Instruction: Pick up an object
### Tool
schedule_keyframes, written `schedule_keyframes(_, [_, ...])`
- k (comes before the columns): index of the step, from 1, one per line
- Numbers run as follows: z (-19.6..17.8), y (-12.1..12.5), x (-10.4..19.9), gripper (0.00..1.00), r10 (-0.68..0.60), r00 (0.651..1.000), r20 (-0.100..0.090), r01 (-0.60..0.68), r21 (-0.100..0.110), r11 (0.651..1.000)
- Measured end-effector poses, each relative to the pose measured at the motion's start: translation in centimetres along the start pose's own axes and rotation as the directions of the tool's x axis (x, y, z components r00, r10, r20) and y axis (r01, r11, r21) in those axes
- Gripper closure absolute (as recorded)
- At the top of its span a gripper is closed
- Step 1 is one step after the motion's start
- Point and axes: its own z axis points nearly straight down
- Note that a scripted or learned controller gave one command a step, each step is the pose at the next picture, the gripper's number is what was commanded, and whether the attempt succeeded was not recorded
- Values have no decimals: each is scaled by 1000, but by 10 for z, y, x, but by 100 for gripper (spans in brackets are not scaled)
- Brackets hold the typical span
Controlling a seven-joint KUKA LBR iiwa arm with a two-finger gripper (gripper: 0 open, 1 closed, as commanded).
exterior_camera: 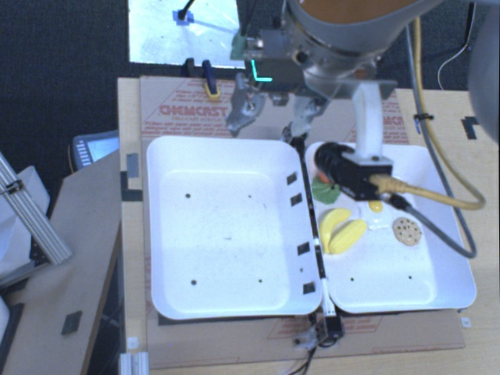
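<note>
Camera view, from above and at a slant. Shows the gripper poised over the far rim where the left bin and the right bin meet, with fingers spread apart and nothing between them. Places every candidate object in the right bin: a yellow banana-like piece near the dividing wall, a round cookie near it, a green item farther back, and a small yellow bit between. Appears to catch the approach step, with no grasp made yet. Calls next for a shift over the right bin, alignment above one object, most readily the yellow banana-like piece, then a descent with fingers apart until astride it.
</note>
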Motion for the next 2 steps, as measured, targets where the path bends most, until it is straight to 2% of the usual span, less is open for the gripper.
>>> schedule_keyframes(1, [-11, 0, 0, 100, -4, 1000, -2, 4, -3, 1000])
schedule_keyframes(2, [-11, 0, 0, 0, -6, 1000, -1, 6, -2, 1000])
